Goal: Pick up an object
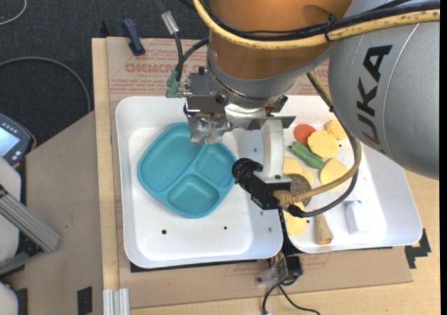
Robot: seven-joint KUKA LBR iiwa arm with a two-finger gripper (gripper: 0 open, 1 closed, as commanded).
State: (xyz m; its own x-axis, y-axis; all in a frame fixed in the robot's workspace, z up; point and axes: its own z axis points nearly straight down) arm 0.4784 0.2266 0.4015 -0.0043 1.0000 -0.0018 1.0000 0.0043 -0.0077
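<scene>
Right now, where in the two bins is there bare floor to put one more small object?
Left bin: bare white floor in front of the teal plate, toward its near rim, and a strip along its left wall. Right bin: crowded with toy food near the divider; a bare patch lies by its right wall.

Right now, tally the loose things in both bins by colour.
Teal: 1, the divided plate
Yellow: 4, pieces
Red: 1, piece
Green: 1, piece
Tan: 1, piece
White: 1, block
Total: 9 visible; the arm may hide more.

Teal plate [187, 174], white bins [133, 167], orange band [279, 6].
</scene>
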